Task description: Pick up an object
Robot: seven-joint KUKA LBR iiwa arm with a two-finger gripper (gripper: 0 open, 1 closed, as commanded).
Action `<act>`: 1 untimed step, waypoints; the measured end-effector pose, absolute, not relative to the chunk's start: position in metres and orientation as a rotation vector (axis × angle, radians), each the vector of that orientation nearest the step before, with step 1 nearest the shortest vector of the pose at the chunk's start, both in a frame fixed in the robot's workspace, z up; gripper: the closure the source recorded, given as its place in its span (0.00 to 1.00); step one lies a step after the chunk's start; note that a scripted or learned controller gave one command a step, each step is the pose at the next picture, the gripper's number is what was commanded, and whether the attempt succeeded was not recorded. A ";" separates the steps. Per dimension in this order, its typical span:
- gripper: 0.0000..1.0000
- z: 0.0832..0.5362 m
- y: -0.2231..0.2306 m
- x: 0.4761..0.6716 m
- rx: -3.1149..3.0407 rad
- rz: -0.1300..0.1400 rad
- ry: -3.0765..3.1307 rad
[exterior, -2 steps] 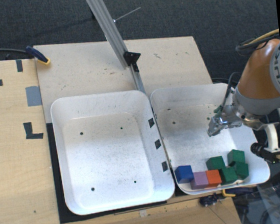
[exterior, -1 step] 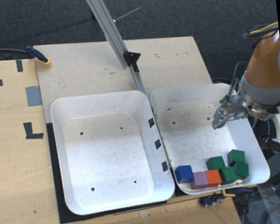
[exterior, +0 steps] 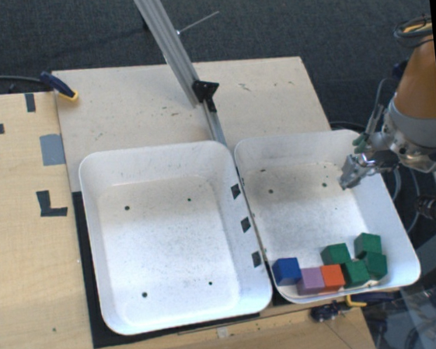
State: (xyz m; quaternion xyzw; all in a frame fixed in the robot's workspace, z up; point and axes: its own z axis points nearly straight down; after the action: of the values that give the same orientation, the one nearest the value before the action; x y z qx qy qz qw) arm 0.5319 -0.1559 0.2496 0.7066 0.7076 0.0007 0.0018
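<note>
A: Tabletop (exterior: pixel 155 99) first?

B: Pale wood, bearing two white bins side by side. Left bin (exterior: pixel 153 157) bare inside. Right bin (exterior: pixel 293 149) holding all the blocks, crowded into its near corner.

A: Arm?

B: Came in from the right, orange band (exterior: pixel 420 84) above the wrist, gripper (exterior: pixel 352 170) hanging over the right bin's far right edge. Small and blurred at that spot; couldn't tell its state. Nothing seen held in it.

A: And the blocks?

B: Green cluster (exterior: pixel 361 259) furthest right, then orange (exterior: pixel 333 275), purple (exterior: pixel 313 279), blue (exterior: pixel 287 270) running leftward along the near wall. Packed touching one another.

A: Which way from the gripper?

B: Toward the camera, down the bin's right side. Green cluster nearest, almost straight below in the view; blue furthest, off to the left. Row's long axis lay along the near wall, across the line of approach. Likely best bet: the green ones. Risk, probably: tight packing against the wall, little room beside any block.
</note>
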 end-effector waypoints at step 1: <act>1.00 0.255 -0.105 0.559 2.215 0.002 2.229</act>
State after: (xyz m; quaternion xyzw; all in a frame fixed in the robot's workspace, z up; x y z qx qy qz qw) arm 0.5591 -0.1047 0.2549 0.7048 0.7094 0.0008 -0.0004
